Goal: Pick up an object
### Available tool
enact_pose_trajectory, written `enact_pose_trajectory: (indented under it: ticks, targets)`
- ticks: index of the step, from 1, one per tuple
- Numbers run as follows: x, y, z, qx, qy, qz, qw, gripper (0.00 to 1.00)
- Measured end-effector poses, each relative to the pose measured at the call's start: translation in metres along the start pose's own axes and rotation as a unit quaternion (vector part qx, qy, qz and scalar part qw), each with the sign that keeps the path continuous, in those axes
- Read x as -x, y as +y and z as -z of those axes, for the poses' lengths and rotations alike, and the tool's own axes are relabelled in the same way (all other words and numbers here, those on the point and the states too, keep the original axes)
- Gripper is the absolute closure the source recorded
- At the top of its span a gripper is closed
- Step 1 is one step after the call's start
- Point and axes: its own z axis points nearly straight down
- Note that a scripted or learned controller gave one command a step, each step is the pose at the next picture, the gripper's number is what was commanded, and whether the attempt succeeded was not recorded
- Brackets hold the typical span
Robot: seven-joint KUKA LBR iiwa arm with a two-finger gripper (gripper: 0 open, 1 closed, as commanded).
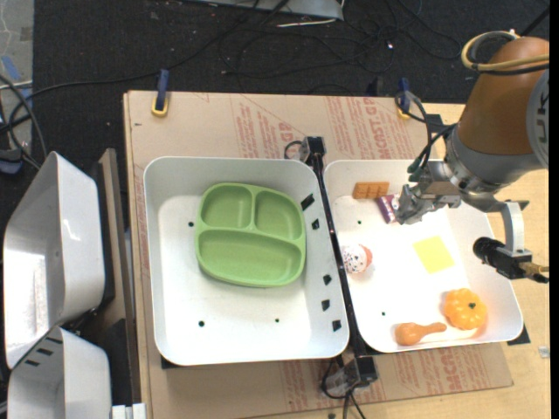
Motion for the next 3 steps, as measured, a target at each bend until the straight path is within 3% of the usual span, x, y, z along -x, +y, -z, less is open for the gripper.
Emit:
enact_pose_trajectory:
  ticks: [2,3]
  targets:
    - [-0.111,-0.018,-0.022,-0.001,0.0,0.001,1.0,1.0]
    - [-0.16,-0.028,-0.007,0.001,0.0,0.001,1.0,1.0]
